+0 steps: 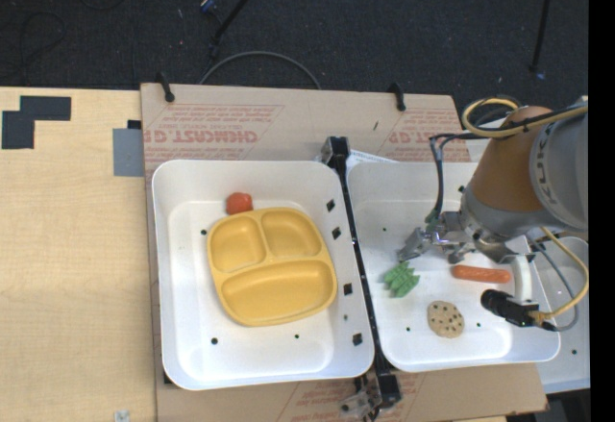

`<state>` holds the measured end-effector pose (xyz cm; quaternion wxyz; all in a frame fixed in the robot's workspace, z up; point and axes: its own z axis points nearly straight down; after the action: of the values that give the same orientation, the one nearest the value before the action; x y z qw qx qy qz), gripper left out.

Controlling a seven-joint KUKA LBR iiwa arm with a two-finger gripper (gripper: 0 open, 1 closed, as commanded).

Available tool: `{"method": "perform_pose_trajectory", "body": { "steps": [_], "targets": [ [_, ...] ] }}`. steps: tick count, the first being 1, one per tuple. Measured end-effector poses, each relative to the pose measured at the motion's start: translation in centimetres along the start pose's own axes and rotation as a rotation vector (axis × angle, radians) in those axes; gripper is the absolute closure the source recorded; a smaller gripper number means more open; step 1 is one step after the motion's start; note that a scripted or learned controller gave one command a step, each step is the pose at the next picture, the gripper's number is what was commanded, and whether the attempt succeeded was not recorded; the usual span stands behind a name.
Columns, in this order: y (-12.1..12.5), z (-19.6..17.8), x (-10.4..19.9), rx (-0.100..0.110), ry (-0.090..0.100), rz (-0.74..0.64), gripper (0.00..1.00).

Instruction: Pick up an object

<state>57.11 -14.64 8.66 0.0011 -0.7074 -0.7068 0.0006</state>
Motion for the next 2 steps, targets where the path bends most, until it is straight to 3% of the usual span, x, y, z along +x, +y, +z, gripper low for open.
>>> {"method": "perform_pose_trajectory", "body": {
  "steps": [1, 2],
  "targets": [
    [0.0, -1.2, -0.1, 0.000, 0.000, 0.002, 1.00],
    [-0.6, -7.1, 0.2, -0.005, -0.001, -0.001, 1.00]
  ]
}}
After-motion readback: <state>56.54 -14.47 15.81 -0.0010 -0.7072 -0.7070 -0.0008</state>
